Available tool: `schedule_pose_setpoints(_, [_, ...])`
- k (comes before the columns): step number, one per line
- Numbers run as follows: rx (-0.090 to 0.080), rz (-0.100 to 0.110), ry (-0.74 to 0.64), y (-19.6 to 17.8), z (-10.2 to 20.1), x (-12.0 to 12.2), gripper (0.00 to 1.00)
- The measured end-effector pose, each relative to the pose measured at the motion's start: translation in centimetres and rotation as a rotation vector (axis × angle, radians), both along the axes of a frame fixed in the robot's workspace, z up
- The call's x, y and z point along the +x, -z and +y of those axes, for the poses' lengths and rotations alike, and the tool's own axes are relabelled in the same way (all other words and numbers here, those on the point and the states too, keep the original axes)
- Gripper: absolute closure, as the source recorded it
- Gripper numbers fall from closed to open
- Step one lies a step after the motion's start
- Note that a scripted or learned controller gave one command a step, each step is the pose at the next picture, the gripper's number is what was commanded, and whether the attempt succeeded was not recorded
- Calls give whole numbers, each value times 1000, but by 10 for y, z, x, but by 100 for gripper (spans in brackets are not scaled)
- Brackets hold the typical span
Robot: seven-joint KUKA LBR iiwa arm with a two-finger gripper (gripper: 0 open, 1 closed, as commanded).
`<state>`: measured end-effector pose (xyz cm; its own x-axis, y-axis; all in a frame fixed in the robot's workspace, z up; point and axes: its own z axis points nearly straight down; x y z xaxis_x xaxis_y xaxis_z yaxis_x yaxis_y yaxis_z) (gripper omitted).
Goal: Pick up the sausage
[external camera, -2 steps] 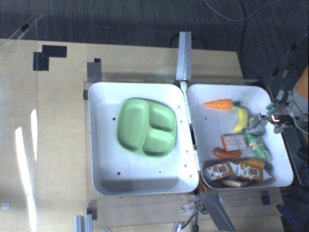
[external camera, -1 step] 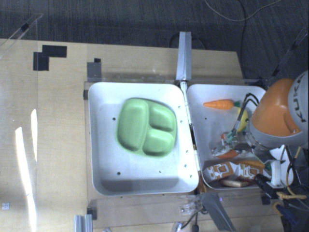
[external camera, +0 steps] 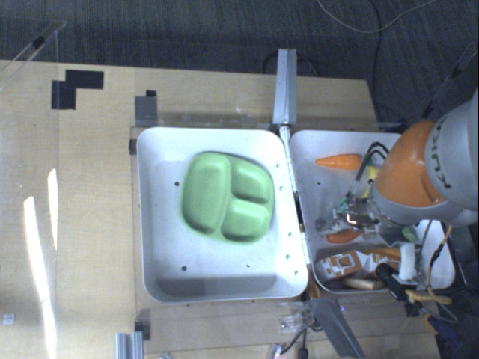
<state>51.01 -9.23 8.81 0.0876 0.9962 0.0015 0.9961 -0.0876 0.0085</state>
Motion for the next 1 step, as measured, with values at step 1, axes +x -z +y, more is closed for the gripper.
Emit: schedule_pose_setpoints(1, [1, -8, 0, -11, 1, 3, 100])
